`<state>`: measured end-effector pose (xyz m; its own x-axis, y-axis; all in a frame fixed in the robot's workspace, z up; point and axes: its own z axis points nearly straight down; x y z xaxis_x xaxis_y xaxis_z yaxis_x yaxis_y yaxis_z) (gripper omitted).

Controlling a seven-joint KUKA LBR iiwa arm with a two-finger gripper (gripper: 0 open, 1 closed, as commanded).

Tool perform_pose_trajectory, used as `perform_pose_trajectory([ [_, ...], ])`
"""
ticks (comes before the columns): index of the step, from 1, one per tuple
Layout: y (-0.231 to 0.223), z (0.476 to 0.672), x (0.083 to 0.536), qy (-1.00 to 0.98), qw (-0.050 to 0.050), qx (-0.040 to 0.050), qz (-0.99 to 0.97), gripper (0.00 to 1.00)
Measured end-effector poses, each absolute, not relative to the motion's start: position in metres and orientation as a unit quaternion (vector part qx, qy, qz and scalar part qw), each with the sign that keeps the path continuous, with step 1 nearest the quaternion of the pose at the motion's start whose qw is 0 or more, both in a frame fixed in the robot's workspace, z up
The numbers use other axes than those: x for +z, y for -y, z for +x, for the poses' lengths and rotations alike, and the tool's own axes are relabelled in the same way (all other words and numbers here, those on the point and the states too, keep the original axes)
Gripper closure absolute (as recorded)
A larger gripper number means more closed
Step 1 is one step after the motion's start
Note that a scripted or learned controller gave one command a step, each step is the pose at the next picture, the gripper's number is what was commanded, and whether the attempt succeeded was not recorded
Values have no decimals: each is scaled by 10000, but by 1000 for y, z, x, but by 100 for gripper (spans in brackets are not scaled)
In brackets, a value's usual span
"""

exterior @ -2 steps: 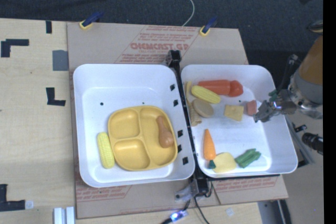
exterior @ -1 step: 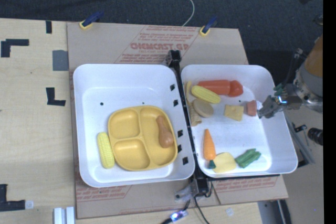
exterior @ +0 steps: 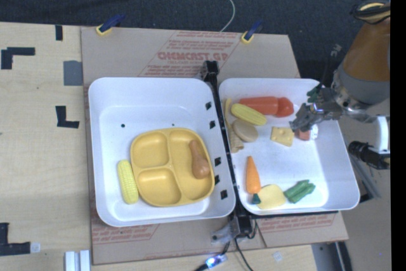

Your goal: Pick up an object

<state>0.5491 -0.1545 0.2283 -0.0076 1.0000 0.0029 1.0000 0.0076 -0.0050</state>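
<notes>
My gripper (exterior: 305,118) hangs low over the right side of the right bin (exterior: 330,162), just right of a yellow cheese wedge (exterior: 281,135). A small red object (exterior: 305,134) peeks out directly beneath it; whether it is touched is unclear. Along the bin's far-left side lie a long red pepper (exterior: 265,105), a yellow corn cob (exterior: 248,114) and a beige rounded piece (exterior: 244,131). Near the front lie an orange carrot (exterior: 252,174), a pale yellow piece (exterior: 271,197) and a green vegetable (exterior: 298,190).
The left bin (exterior: 108,111) holds a yellow divided plate (exterior: 166,168) with a brown sausage (exterior: 199,158) on its right compartment, and a second corn cob (exterior: 127,181) beside the plate. Black clips (exterior: 209,70) join the bins. The arm's grey body (exterior: 368,66) stands at the right.
</notes>
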Motion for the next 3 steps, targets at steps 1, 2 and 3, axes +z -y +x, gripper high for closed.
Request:
perform_pose_trajectory([
  [1,117,583,215,7095,28,17,-7047,100],
  [2,72,602,224,7098,26,11,-7044,100],
  [3,63,622,226,7086,20,17,-7056,100],
])
